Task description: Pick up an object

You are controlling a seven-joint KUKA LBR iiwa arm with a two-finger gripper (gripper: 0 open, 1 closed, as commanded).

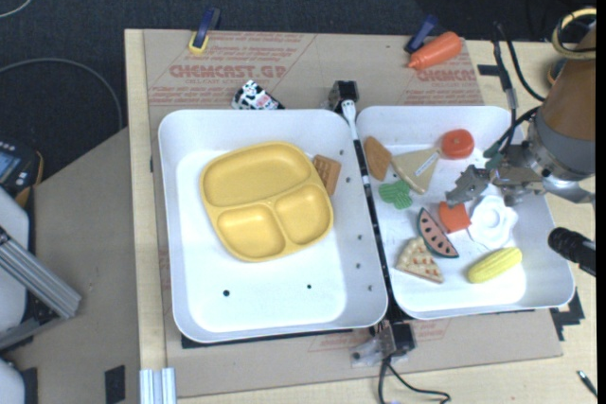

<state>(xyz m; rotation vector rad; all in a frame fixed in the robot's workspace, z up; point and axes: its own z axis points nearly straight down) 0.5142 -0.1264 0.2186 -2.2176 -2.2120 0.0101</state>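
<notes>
— Why are we hanging low over the right bin (559,293)?
— Because the toy food lies there; the left bin (180,232) has just the yellow plate (265,201).
— And the gripper (471,189)?
— We judge its fingers slightly parted, just above the small red-orange piece (454,218), gripping nothing we can see. The corn (493,264) lies nearer, watermelon slice (436,233) leftward.

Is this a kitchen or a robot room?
Probably a robot lab, not a kitchen: a robot arm reaches over two white bins, the food is toys like the plastic corn, and clamps hold the board.
</notes>
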